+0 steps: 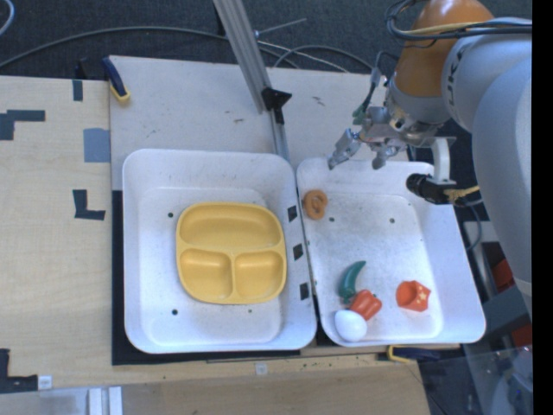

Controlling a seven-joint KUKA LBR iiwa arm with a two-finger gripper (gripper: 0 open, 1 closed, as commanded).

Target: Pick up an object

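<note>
Gripper is hanging over the back rim of the right bin, its fingers spread apart with nothing between them. Nearest thing is the donut, lying just inside the bin's back left corner, a short way forward and left of the fingertips. It is round, so no long axis is mattering. The other pieces, pepper, red-and-green toy and egg, are sitting well apart at the front.

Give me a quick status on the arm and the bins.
Gripper open, holding nothing, above the right bin's far edge. Nearest item: small orange doughnut-shaped piece, untouched. Yellow divided plate alone in left bin. Nothing in the way.
</note>
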